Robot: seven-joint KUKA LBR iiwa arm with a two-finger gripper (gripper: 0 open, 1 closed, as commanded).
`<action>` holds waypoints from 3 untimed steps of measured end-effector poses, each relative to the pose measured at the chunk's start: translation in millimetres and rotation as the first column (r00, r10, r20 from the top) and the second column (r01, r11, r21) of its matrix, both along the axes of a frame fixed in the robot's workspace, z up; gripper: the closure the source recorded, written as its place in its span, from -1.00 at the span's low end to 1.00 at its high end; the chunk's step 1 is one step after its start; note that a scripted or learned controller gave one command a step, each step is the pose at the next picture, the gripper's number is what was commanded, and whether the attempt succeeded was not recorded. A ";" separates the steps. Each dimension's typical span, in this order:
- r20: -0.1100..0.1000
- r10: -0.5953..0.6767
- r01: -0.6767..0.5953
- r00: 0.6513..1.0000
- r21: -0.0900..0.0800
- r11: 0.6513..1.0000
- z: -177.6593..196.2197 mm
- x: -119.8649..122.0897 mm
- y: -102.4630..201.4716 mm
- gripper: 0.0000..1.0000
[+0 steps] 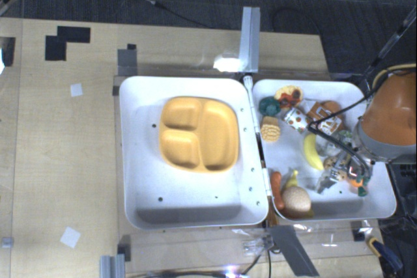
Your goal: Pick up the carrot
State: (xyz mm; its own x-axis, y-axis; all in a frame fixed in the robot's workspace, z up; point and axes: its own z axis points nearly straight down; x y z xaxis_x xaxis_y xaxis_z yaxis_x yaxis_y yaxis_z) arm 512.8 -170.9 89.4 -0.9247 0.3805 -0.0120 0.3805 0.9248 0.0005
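Presently, carrot [277,184] lies lengthwise along right bin's [381,205] left wall; gripper [330,179], well apart rightward, spread and empty.

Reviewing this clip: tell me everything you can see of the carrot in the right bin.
The small orange-red carrot is a slim, smooth piece that looks like toy plastic. It lies flat in the right shallow white bin, against that bin's left wall near the front corner, pointing roughly front to back. Its front end meets or passes beside the round tan egg-like item. The two-finger gripper sits apart to its right, not touching it. Any leafy top is too small to tell.
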 end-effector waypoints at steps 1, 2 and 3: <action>0.005 0.009 -0.009 1.000 -0.001 1.000 0.4 4.2 26.2 -1.00; 0.004 -0.053 0.053 0.999 0.001 0.999 -0.3 38.4 -28.7 -1.00; 0.010 -0.046 0.046 0.999 0.000 0.999 12.8 41.1 -27.4 1.00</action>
State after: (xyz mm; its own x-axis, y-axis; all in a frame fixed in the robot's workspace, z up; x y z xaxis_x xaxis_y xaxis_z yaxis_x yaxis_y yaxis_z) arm 554.0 -198.3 102.2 -0.9062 0.4223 -0.0208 0.4223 0.9064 0.0043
